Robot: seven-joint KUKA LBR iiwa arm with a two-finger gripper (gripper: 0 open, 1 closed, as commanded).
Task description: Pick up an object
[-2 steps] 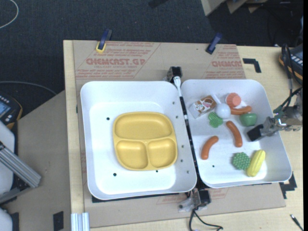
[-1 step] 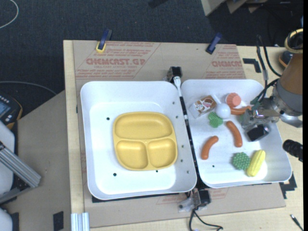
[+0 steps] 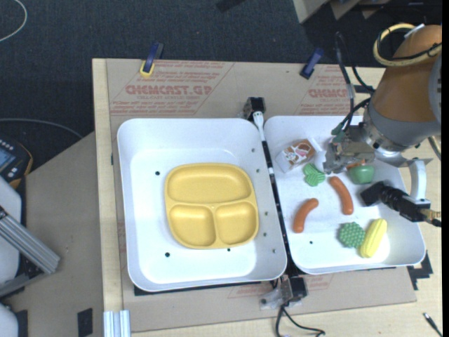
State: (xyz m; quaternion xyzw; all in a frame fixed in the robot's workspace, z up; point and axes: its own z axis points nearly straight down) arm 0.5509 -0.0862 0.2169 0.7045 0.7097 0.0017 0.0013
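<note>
Objects for picking lie loose in the right-hand shallow white bin (image 3: pixel 393 255); none is lifted yet. Left-hand shallow white bin (image 3: pixel 140 188) holds a yellow plastic divided tray (image 3: pixel 210 203), three compartments, nothing in them.

Grey arm with orange band (image 3: pixel 407 83) reaches in from the right, bent low over the far part of the right bin. Its two-finger gripper (image 3: pixel 342 154) sits down among the toys, just beside a small green toy vegetable (image 3: pixel 314 177) and close to a green-and-red rounded piece (image 3: pixel 362 171). From where I stand the claw is a dark cluster and I cannot tell if it is apart or together, nor whether anything is caught in it.

Other pieces, larger to smaller:
- yellow toy corn cob (image 3: pixel 374 236), touching a green knobbly broccoli piece (image 3: pixel 351 234), near corner
- two orange-red toy sausages, one mid-bin (image 3: pixel 342 194), one nearer the divider (image 3: pixel 304 215)
- white packet with brown print (image 3: pixel 297 154), far left of bin

Step, by my reckoning: descent onto a target, grasp not confirmed. Next move calls for a firm closing on one piece, then a straight lift clear of its neighbours.
</note>
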